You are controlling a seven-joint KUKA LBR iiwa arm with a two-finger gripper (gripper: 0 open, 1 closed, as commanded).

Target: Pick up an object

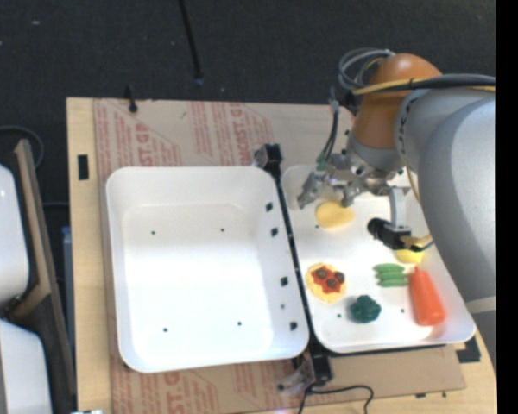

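Observation:
My gripper [330, 193] hangs over the far part of the right bin [345, 339], its grey fingers spread to either side just above a pale yellow lump [334, 216]. Nothing sits between the fingers; the lump rests on the bin floor below them. Nearer the front lie a yellow round piece with red and dark toppings [326, 282], a dark green broccoli [363, 309], a light green pod [390, 273] and an orange carrot [426, 297]. A small yellow piece [409, 254] lies by the right side.
The left bin [121, 231] stands beside the right one, separated by a black-clipped divider rim [285, 240]. The grey arm with its orange band [388, 102] covers the right bin's far right corner. Cardboard lies under both bins.

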